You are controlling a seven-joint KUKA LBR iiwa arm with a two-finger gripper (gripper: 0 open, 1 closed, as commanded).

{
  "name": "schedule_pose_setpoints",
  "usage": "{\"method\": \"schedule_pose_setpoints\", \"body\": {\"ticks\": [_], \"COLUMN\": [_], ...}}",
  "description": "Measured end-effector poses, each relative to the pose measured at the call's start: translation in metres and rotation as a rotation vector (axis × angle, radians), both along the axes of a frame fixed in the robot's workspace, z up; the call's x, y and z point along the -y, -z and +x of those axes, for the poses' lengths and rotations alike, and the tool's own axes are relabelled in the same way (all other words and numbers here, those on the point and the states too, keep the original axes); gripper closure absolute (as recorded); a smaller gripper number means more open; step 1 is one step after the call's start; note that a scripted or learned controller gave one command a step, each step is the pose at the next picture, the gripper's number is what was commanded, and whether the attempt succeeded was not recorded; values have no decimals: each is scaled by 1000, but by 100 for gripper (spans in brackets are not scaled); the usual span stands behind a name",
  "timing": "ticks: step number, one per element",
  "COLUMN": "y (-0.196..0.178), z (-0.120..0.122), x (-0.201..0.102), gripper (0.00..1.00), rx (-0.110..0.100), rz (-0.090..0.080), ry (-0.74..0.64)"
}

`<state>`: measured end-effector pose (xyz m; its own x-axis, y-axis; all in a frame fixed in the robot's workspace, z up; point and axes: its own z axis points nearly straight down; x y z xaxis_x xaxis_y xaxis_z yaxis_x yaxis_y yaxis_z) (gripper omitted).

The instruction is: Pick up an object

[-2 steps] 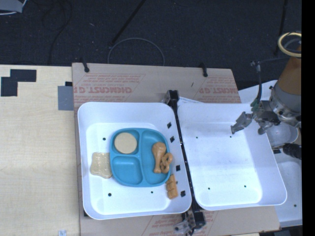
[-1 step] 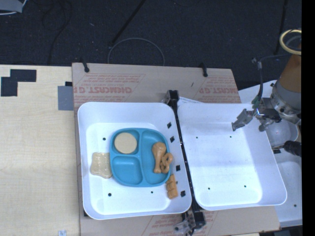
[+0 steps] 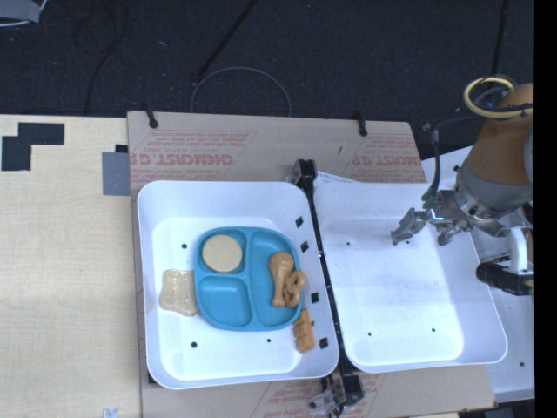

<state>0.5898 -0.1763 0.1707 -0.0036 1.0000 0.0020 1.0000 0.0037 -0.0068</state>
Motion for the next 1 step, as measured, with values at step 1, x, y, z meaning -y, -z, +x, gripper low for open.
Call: {"method": "schedule_pose_setpoints", "body": {"ticks": [1], "y": [53], "z": [8], "x": [3], "gripper": [0], "rx": [0], "rz": [0], "ry": [3]}}
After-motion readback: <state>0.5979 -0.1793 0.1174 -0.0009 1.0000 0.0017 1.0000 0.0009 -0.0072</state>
